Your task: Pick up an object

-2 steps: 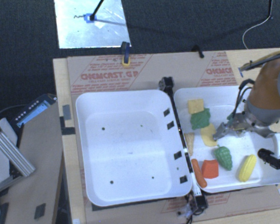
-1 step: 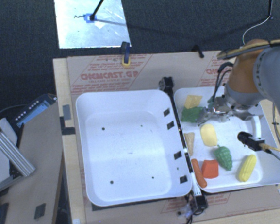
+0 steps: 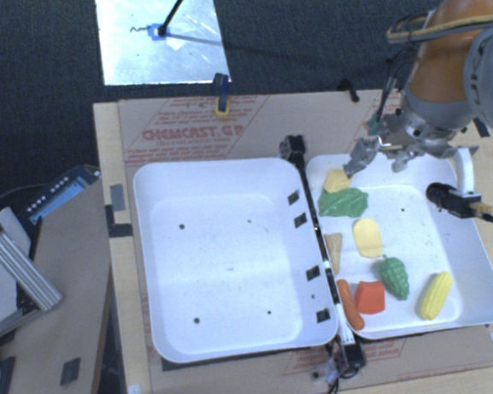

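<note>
My gripper hangs over the far edge of the right bin, open, with nothing between its fingers. Just below its left finger lies a small yellow piece, partly under a green leaf. Further forward in that bin are a pale yellow block, a tan wedge, a bumpy green vegetable, a red-orange block, an orange carrot and a yellow corn cob.
The left bin stands beside the right one, with a black clipped divider along their shared edge. Both sit on a cardboard sheet. A metal plate lies behind the bench.
</note>
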Controlling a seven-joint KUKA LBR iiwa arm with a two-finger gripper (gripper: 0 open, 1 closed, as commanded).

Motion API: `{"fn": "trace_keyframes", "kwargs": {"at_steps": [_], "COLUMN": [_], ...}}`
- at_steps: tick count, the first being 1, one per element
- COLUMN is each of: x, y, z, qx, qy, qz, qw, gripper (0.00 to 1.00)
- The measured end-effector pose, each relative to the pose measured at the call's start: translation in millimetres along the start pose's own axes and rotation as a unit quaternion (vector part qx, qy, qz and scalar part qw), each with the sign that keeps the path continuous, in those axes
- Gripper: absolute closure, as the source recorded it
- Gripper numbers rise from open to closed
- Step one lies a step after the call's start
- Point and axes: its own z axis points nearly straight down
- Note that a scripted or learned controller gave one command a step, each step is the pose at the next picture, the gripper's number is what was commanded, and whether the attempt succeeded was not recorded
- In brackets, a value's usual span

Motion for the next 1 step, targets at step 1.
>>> {"fn": "trace_keyframes", "kwargs": {"at_steps": [1], "x": [-75.1], "y": [-25.1], "z": [77.6], "qx": [0.01], "qy": [-0.001], "qz": [0.008], "qw": [0.9999], "gripper": [0.0]}}
